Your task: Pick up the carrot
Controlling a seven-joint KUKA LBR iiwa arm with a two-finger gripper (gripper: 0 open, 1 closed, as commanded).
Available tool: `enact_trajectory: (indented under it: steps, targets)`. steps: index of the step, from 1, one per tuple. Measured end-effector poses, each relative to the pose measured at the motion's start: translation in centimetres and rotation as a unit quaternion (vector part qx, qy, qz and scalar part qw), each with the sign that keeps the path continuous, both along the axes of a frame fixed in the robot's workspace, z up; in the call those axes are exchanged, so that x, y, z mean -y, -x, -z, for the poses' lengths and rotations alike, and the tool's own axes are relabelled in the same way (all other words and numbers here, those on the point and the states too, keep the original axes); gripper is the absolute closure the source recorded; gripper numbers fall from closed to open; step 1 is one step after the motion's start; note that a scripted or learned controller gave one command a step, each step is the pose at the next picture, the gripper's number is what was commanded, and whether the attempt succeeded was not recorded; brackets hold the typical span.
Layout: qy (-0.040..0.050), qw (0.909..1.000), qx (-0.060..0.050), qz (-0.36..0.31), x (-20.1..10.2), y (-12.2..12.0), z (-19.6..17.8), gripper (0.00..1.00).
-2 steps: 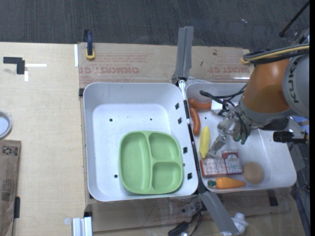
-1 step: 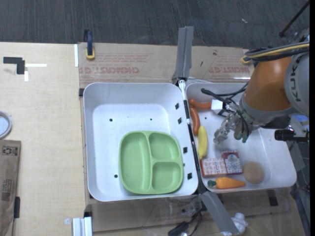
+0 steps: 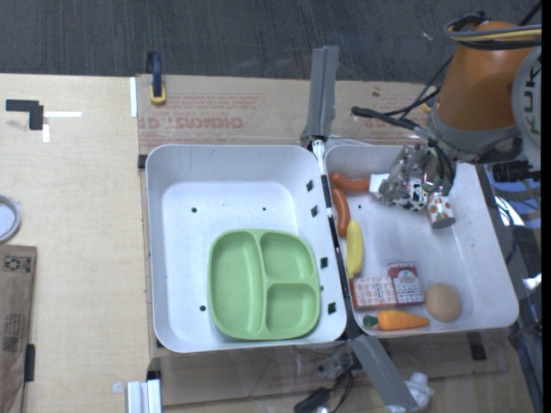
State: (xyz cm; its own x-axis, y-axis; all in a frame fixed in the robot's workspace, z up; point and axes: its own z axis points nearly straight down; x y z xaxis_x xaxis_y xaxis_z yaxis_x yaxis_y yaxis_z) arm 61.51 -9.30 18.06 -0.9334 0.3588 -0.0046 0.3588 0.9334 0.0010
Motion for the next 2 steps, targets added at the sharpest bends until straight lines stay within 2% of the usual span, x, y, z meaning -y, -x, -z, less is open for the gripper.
enact_trajectory:
  steps: [1,2]
  targets:
    - [-0.0002,0.9839,-0.001,-0.179,-8.0,2.0,-1.2,1.0]
    - [0.0007,0.9207,0.001,-0.39,-3.7,-4.4,-1.2,1.0]
